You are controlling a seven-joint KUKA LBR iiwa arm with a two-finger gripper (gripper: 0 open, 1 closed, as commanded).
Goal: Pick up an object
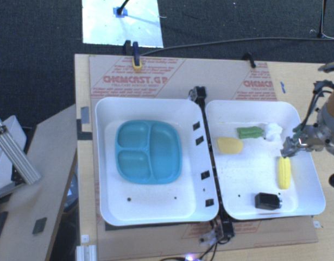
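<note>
So the hand (pixel 290 148) sat right at the yellow corn cob's (pixel 284 172) top end; cob ran straight down-frame. Couldn't tell its grip state.

A dark speckled floor (pixel 36 42) — carpet, it seems — spreads beyond the far edge of the pale wooden bench (pixel 82 86). A shiny silver sheet (pixel 120 15) lies on it past the bench's far left corner. A lower grey side table (pixel 44 162) butts against the bench's left edge — a ridged metal rail (pixel 14 151) rests on it.

Two white bins (pixel 156 105), one blue divided plate (pixel 149 151), two yellow items (pixel 229 145), one green item (pixel 250 132), one black item (pixel 268 201)
</note>
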